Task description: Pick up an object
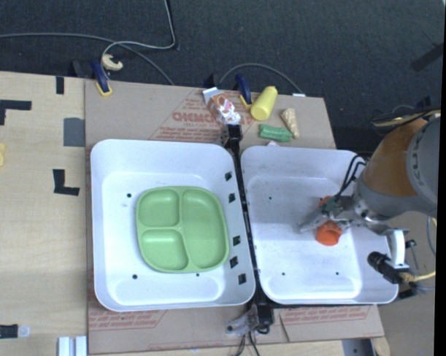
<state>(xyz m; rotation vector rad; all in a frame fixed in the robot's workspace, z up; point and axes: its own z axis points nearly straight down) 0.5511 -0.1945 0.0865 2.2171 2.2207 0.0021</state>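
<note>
Orange and round, a small object (328, 234) is lying in the right bin (278, 270), toward its right side, with something small and green and red just above it. The gripper (318, 222) is reaching in from the right and sitting low over the bin floor, its grey tip pointing left and touching or just beside the orange object; whether it is spread or pressed together, I cannot tell, and nothing is plainly showing between its tips. The left bin (113, 177) is holding a green divided plate (182, 228) lying flat near its middle. Behind the bins, on the cardboard covering the table (32, 203), a yellow bottle-like toy (263, 102), a green piece (275, 132) and a small printed packet (223, 106) are lying close together.
</note>
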